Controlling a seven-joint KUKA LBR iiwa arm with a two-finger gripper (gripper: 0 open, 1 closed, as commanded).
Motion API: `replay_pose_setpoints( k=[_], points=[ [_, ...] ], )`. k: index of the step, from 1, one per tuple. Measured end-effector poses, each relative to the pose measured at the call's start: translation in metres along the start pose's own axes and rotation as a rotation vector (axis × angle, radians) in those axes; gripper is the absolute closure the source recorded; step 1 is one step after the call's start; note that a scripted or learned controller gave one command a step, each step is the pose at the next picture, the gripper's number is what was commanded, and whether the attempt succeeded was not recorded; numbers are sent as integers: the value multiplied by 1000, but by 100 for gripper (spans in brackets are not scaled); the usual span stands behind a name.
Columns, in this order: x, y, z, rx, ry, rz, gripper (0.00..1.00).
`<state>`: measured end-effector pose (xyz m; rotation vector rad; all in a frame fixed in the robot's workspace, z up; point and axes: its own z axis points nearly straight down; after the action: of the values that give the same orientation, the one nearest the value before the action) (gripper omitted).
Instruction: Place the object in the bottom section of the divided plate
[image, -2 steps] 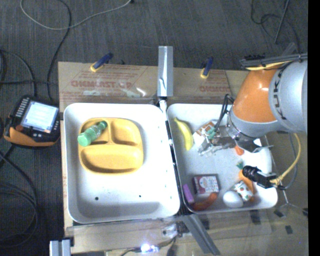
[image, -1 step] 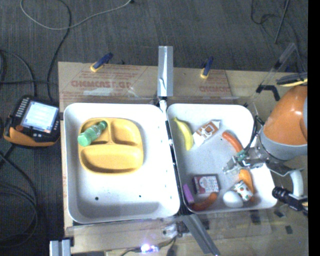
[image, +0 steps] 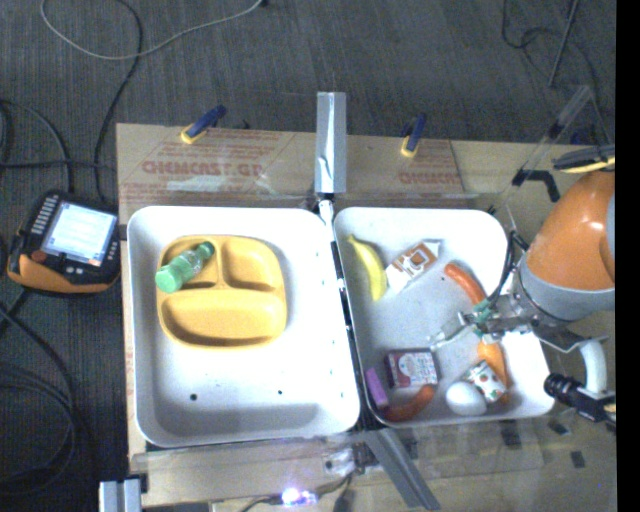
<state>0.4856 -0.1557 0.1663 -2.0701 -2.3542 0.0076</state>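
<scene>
Yellow divided plate (image: 225, 300) sits in the left bin (image: 240, 400) with a green bottle (image: 185, 266) lying across its upper-left compartment, and the big bottom section looks free, so the drop target is fine. The right bin (image: 415, 295) is the messy part: banana (image: 368, 268), a small white carton (image: 414, 260), a red sausage (image: 465, 281), a dark maroon packet (image: 411, 367), a white egg (image: 463, 397), an orange carrot-looking thing (image: 491, 357), all packed pretty near each other. The task doesn't say which object, so I'm guessing it's whatever the claw (image: 478, 318) ends up over, and right now it hangs above the right side of that bin, just below the sausage and just above the carrot. Honestly can't tell if it's open or closed, it's too thin and blurry from up here, and I don't see anything clearly in it. What I'd worry about: with the sausage and carrot both so near, it could nudge one while going for the other, or pinch two at once, or just close on air. Round stuff like the sausage could also roll out. Then there's the long carry over the divider between bins, and a loose grip could drop the item short of the plate.
</scene>
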Motion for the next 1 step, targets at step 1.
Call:
replay_pose_setpoints(
  k=[1],
  points=[
    [-57,39,71,-4,6,164,0]
  ],
)
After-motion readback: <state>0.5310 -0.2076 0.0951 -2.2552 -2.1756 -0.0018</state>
